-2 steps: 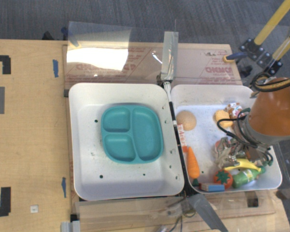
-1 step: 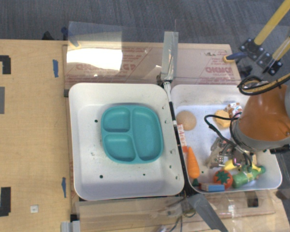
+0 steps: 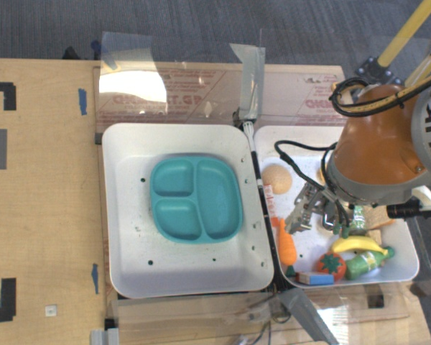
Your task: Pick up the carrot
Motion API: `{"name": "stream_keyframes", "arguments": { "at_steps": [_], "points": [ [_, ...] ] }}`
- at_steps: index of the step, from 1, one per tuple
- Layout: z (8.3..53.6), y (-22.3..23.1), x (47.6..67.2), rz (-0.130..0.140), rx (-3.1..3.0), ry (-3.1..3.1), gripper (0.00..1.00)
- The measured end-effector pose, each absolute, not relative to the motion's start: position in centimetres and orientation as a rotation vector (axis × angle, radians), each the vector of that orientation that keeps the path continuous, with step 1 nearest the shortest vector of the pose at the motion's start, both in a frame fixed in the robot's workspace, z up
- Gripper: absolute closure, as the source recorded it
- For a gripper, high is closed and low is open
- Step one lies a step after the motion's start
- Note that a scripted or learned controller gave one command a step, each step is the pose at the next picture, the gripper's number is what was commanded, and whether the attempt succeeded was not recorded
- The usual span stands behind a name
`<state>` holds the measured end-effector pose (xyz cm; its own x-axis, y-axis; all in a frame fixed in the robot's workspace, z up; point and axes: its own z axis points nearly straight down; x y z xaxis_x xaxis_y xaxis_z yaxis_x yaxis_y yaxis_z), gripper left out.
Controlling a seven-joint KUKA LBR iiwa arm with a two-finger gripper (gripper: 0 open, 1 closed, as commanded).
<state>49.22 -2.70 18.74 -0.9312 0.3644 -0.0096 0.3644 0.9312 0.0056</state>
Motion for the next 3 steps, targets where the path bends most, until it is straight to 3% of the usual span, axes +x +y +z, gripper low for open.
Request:
{"name": "stream_keyframes", "arguments": {
  "at_steps": [1,2,3],
  "points": [
    [18.5,-2.9,49.1,0.002,0.587,3.081,0.00],
    [18.4,0.9,50.1,0.003,0.573,3.084,0.00],
    [18.5,-2.6,48.0,0.001,1.143,2.925,0.00]
  ]
}}
